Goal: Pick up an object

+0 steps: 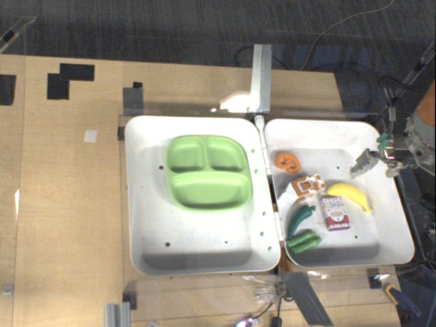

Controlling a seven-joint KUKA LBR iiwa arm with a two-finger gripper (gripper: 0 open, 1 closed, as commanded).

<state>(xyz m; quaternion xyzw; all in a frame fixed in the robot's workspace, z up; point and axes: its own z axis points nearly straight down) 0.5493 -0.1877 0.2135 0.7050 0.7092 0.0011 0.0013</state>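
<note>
You have one big wooden surface (68, 203) with two white bins on it. The left bin (146, 182) holds one green tray (208, 172) with three parts. The right bin (388, 223) holds all the small things. The tool (381, 157) hangs over that bin's 3 o'clock edge, and you cannot tell if it is open or closed. Nothing sits in it.

To do this step well, I think you should go for the one yellow banana (350, 196), just at 8 o'clock from the tool. Come straight down over its middle, because a small snack packet (335, 214) touches it on the 7 o'clock side.

Next come two green peppers (302, 230) at the bin's 7 o'clock corner, one orange-and-white toy (308, 184), and one small orange ring (287, 161) toward 10 o'clock.
</note>
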